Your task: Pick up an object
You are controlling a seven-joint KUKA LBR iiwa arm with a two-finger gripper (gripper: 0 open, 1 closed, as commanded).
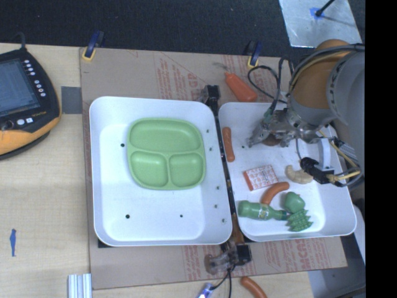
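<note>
White right bin (pixel 338 225) holds perhaps seven small items; the jaws (pixel 263 136) hover low, their spread unclear.

One fixed camera looks down at a slant on both white bins (pixel 99 166), arm (pixel 335 79) entering from right.

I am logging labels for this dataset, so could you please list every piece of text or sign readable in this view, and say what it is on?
No text can be read here.
Cardboard sheet under the bins: red print in repeated strips, too blurred to read.
Small packet in the right bin: red and white print, too small to read.
Handheld pendant at left: screen and buttons, nothing legible.
</note>
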